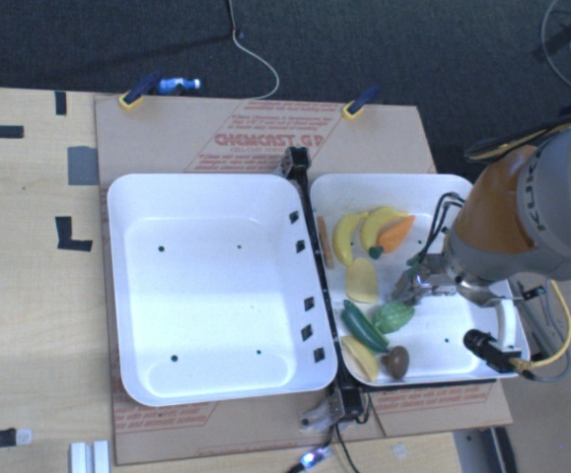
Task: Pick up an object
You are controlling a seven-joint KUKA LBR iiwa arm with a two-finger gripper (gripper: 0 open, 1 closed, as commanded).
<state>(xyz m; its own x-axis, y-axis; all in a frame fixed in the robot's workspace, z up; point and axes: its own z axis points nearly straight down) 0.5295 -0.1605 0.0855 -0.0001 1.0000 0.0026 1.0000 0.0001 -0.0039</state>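
Camera view looks down at a slant on two shallow white plastic bins, smooth and with rounded corners, lying side by side on a brown cardboard sheet [255, 136] with red print. The left bin [127, 264] shows only small dark dots on its floor. The right bin [458, 358] holds a heap of toy food near its left wall: two curved yellow bananas [349, 235], an orange wedge [395, 233] touching them, a pale yellow rounded piece [361, 282] below, a light green lumpy piece [393, 316], a long dark green piece [362, 325], one more yellow piece [359, 358] at the bottom edge and a small brown round thing [395, 362] beside it. The grey arm [522, 215] with its orange band comes in from the right and covers the right part of this bin. The gripper [406, 289] is metal and dark, low over the heap, just above the light green piece and close to the pale yellow one. Its tip is small and blurred, so I cannot tell how far it is spread, and I cannot tell if it grips anything. Black cables loop beside the wrist.
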